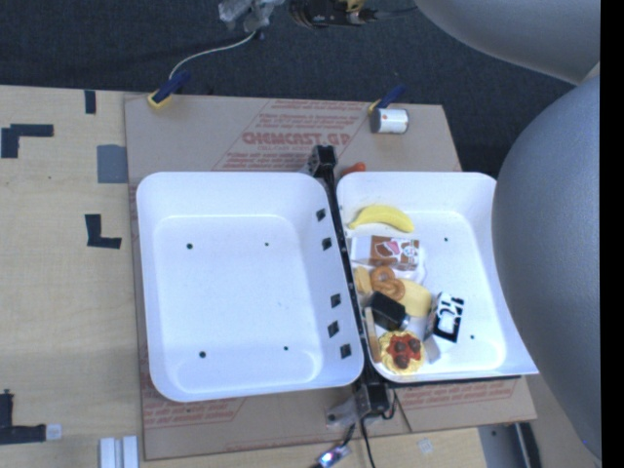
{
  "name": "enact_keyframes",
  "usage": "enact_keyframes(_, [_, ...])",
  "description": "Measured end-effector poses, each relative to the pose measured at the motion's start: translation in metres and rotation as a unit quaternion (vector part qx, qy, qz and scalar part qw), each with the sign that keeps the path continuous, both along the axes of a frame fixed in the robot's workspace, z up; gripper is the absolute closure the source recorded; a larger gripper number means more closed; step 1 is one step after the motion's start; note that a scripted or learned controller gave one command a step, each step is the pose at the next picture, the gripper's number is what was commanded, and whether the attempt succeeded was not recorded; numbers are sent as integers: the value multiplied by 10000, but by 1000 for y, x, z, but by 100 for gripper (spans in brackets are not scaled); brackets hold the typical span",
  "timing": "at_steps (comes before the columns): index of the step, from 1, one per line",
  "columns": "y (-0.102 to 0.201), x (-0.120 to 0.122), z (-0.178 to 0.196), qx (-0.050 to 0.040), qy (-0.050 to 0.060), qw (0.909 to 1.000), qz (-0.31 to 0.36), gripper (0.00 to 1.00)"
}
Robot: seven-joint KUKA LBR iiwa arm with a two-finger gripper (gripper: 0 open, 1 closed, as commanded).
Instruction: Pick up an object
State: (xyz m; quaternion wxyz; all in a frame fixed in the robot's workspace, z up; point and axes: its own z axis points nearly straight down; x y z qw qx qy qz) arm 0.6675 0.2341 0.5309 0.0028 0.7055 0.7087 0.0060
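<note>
The objects lie in a heap along the left side of the right bin (483, 261). Among them are a yellow banana (380, 217), a white packet with red and brown print (397, 253), a brown ring-shaped piece (383, 281) and a black block (387, 310). A black-and-white piece (448, 316) and a yellow disc with red berries (402, 351) are there too. My gripper (252, 0) hangs at the top edge of the camera view, beyond the bench and far from both bins, with nothing seen in it.
The left bin (234, 291) adjoins the right one on a cardboard sheet (283, 135). Blue clips (168, 89) and a small white cylinder (392, 120) sit at the sheet's far edge. The grey arm body (565, 261) looms over the right side.
</note>
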Motion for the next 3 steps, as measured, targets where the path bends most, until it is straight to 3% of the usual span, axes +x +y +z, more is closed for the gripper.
enact_keyframes(1, [-2,-52,-192,-59,164,9998,-19,100])
enact_keyframes(2, [0,-7,-54,-3,-2,10000,-7,100])
enact_keyframes(3, [-1,1,8,-14,31,10000,-9,100])
